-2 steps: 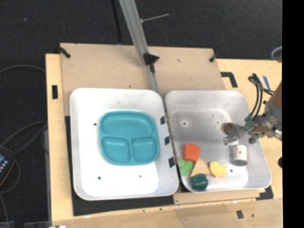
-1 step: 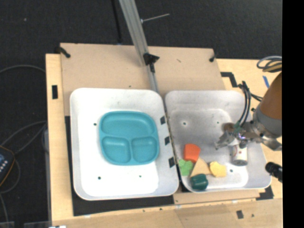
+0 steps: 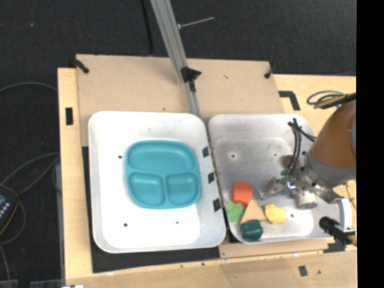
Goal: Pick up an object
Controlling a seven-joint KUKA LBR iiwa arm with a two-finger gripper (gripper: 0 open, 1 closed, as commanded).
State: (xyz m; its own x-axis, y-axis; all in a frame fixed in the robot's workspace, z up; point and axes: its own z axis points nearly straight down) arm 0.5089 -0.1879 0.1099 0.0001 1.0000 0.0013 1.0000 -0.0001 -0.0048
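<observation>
White right bin [image 3: 258, 131] holds blocky foam shapes beside the hand [image 3: 277, 188], grip unclear.

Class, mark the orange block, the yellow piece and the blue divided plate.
orange block [image 3: 242, 192], camera view, its top face.
yellow piece [image 3: 276, 213], camera view, its middle.
blue divided plate [image 3: 162, 174], camera view, central ridge.
</observation>
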